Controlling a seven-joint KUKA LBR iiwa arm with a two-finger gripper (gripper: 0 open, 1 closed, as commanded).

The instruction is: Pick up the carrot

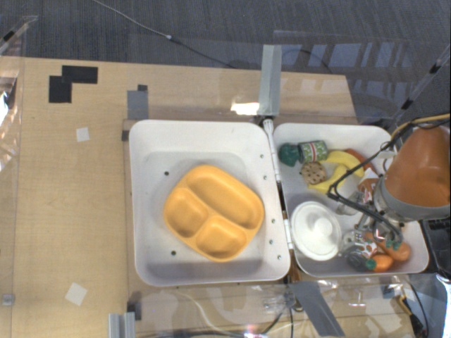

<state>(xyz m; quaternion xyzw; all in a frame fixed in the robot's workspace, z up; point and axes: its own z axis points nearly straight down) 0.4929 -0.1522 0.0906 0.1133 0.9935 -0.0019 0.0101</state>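
Observation:
The carrot (pixel 386 259) lies in the front right corner of the right bin (pixel 416 263), orange with a dark green end pointing left. My gripper (pixel 364 239) is low in that corner, right over the carrot's left part and touching or nearly touching it. The arm's orange band (pixel 421 169) and grey wrist hang above and hide the bin's right side. Whether the carrot is gripped is not visible.
The right bin also holds a white round bowl (pixel 316 229), a banana (pixel 337 167), a cookie (pixel 312 172) and a green can (pixel 307 151). A yellow divided plate (pixel 213 210) sits in the left bin (pixel 148 189). Cables loop beside the wrist.

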